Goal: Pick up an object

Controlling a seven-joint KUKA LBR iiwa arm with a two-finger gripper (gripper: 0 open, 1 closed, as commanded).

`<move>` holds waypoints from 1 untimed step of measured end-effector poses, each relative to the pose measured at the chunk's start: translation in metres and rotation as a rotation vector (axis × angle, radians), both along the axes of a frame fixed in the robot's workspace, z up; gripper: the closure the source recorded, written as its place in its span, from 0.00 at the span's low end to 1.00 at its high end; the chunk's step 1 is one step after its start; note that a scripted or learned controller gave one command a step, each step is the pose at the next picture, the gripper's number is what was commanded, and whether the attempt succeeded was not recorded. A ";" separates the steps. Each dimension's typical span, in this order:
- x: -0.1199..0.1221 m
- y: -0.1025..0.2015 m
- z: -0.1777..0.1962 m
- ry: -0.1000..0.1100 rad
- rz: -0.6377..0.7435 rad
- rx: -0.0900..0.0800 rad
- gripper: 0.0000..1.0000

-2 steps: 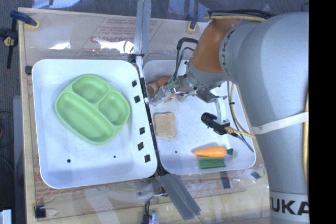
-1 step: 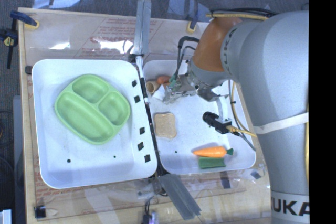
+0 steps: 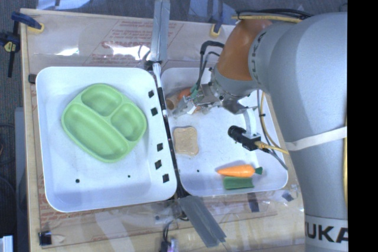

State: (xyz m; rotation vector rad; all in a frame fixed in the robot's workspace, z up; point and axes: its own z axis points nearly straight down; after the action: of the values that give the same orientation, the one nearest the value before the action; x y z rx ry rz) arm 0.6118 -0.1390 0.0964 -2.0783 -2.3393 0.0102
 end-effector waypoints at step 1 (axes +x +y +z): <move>0.024 -0.002 -0.008 0.058 0.021 0.005 0.00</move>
State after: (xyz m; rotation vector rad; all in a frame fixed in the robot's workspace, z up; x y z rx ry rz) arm 0.6355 -0.1407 0.0887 -2.0221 -2.3258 0.0639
